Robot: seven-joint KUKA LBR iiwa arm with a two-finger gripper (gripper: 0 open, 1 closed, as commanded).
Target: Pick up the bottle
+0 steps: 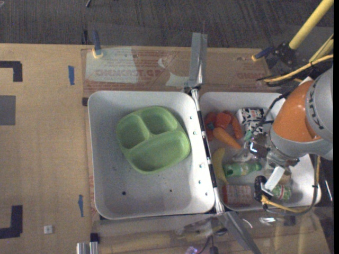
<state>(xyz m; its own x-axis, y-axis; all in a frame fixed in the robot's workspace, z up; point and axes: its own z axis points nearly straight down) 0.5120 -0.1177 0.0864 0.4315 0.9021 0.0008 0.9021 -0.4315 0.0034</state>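
The bottle (242, 169) lies on its side in the right-hand bin (307, 180), a small clear bottle with a green label, its length running roughly left to right across the middle of that bin's floor. It rests among other clutter: a carrot (226, 138) just above it, a yellow banana (218, 162) at its left end, a black-and-white carton (250, 115) farther toward the bin's back edge, and a flat reddish packet (238, 193) just below it toward the front. The gripper (265, 155) hangs low over the same bin, close to the bottle's right end, under the grey and orange bulk of the arm (299, 120). Whether the jaws are spread or pressed together I cannot tell; the wrist and its cabling hide that part, and nothing there reads clearly as a finger on either side of the bottle. So, judging from how things lie, the pick is not yet done: the bottle appears to sit on the bin floor, level with its neighbours and not raised, and no grasp on it is visible. The approach seems largely made, since the tool is already down among the objects and beside the target. What is left is the heart of the task: closing on the bottle's body and lifting it clear of the bin. The left-hand bin (106, 194), on the tabletop (42, 142) beside it, carries a green divided plate (152, 139) and plays no part so far.
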